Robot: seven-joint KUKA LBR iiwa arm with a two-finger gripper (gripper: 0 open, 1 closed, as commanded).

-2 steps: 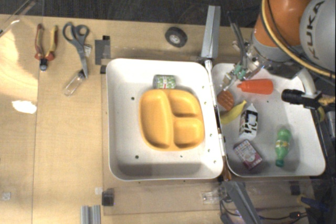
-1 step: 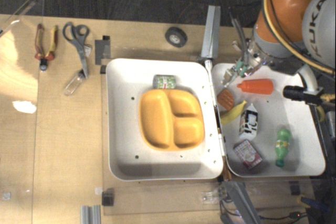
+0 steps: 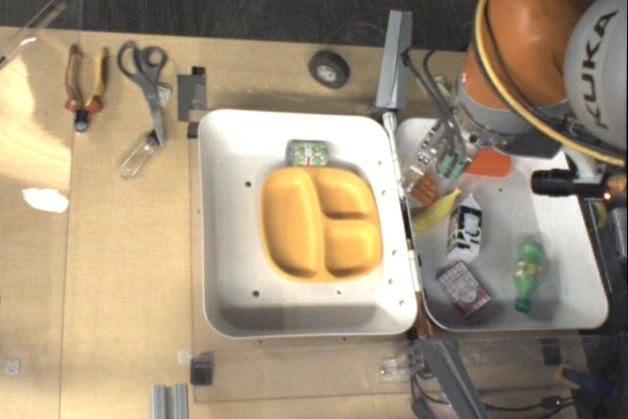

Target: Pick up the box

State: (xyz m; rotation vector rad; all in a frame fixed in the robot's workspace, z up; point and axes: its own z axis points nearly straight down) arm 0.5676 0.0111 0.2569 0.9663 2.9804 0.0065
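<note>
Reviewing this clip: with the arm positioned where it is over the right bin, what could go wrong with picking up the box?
1. The hand sits at the right bin's upper-left corner, far from the small box near the front edge; a descent here would likely miss it.
2. A banana, a black-and-white carton and a green bottle lie close by, so a wrong grasp seems possible.
3. The bin wall beside the hand may be struck.

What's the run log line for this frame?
gripper: over right bin, far-left corner | box: lying in right bin, untouched | pick: not done
</note>
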